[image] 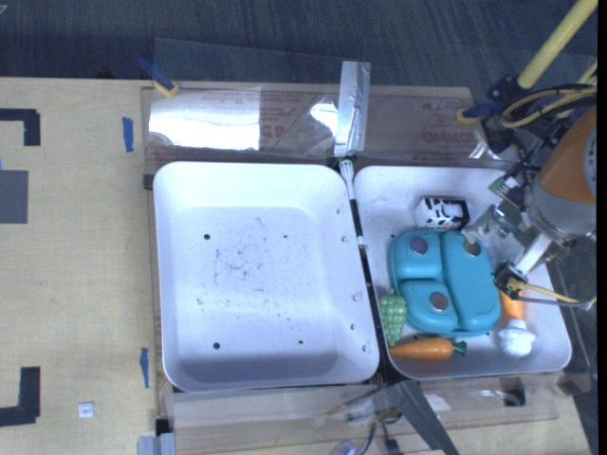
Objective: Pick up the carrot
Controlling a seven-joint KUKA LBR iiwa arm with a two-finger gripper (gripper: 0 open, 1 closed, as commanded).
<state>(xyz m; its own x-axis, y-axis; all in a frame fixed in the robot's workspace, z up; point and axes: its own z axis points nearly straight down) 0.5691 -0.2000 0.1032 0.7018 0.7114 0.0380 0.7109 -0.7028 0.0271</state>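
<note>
The orange carrot (423,349) lies on its side along the near edge of the right bin (389,202), its green stub pointing right. My gripper (477,238) hangs over the upper right part of a big teal plastic toy (444,283), well behind and to the right of the carrot. It is apart from the carrot.
In the right bin, a green knobbly item (392,315) sits just left of the teal toy, touching the carrot's left end. A black-and-white item (443,212) lies at the back. A white and orange piece (515,331) rests at the right. The left bin (256,273) adjoins.
</note>
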